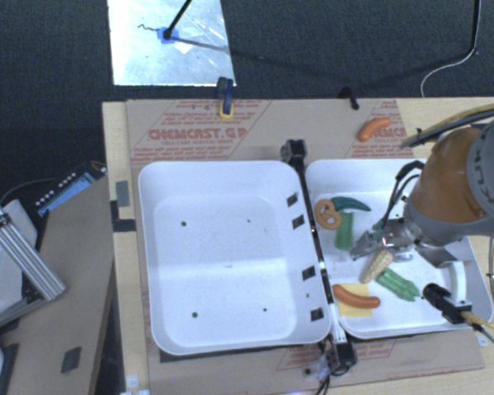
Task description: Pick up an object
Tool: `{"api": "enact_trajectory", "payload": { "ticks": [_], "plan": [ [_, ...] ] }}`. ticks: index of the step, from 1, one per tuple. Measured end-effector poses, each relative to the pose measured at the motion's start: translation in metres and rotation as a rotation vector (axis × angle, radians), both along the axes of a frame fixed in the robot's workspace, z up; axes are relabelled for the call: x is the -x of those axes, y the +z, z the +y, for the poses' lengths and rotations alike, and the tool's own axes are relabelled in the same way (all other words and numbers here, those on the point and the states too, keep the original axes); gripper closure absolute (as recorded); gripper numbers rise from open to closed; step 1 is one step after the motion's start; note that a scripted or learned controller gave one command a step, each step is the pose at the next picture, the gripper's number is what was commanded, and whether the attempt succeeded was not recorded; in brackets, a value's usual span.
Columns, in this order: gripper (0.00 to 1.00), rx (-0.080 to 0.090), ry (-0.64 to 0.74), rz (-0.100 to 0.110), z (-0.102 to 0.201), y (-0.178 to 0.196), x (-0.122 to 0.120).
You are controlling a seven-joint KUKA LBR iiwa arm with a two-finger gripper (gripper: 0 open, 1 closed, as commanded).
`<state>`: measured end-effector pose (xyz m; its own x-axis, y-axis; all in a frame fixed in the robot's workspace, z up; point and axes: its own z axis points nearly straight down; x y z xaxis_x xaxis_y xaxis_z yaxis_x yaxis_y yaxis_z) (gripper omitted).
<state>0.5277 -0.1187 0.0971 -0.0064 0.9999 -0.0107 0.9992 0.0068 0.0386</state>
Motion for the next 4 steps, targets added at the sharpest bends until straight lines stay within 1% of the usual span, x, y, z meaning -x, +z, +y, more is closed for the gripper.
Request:
{"api": "enact_trajectory", "payload": {
  "ticks": [1,2,3,4],
  "plan": [
    [0.0,-0.011,0.003,0.03,0.035,-0.011,-0.076],
    [0.0,-0.009,-0.01,0.04,-0.009,-0.013,-0.032],
    [1.0,-0.01,-0.004,0.035,-0.006,-0.002,-0.035],
    [1.0,-0.012,0.003,0.035,0.037,-0.013,-0.07]
  ]
}}
